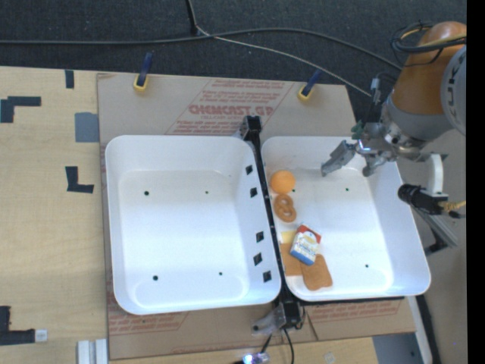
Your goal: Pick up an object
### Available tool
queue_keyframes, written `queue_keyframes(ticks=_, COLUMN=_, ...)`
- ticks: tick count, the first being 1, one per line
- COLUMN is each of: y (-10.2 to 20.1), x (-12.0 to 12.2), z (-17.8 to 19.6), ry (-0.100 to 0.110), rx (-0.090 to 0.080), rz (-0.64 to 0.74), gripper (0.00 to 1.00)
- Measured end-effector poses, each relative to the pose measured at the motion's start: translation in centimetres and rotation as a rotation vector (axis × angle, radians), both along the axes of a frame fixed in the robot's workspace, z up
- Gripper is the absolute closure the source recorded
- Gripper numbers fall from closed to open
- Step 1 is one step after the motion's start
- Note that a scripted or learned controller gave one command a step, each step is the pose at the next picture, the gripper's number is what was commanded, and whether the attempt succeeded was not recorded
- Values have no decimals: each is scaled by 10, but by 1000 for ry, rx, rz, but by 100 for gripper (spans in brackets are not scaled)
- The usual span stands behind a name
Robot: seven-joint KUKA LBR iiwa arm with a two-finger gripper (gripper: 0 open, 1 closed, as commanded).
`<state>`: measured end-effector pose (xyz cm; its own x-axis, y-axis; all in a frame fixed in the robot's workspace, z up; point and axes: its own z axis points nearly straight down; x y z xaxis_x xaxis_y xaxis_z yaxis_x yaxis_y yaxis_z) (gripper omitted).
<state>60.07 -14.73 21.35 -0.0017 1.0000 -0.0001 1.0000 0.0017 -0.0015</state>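
Note:
My gripper (pixel 353 164) hangs over the far right part of the right bin (pixel 386 237), open, with nothing between its fingers. Its two grey fingers (pixel 334 160) spread apart and point down-left. Along the right bin's left side lie an orange ball (pixel 282 181), a brown pretzel-shaped piece (pixel 285 208), a small white, blue and yellow carton (pixel 305 246) and a tan bread-shaped piece (pixel 316 274). The ball is the closest of these to the gripper, a good hand's width to its left.
The left bin (pixel 182 222) sits beside the right one, with a black clipped divider (pixel 260 211) between them. Both rest on a cardboard sheet (pixel 220 105) held by yellow clamps (pixel 142 82). A black cable (pixel 250 36) runs across the dark floor behind.

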Motion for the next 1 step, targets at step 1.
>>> queue_keyframes(ticks=1, y=48, x=3, z=-104, ry=9, rx=3, rz=3, gripper=0)
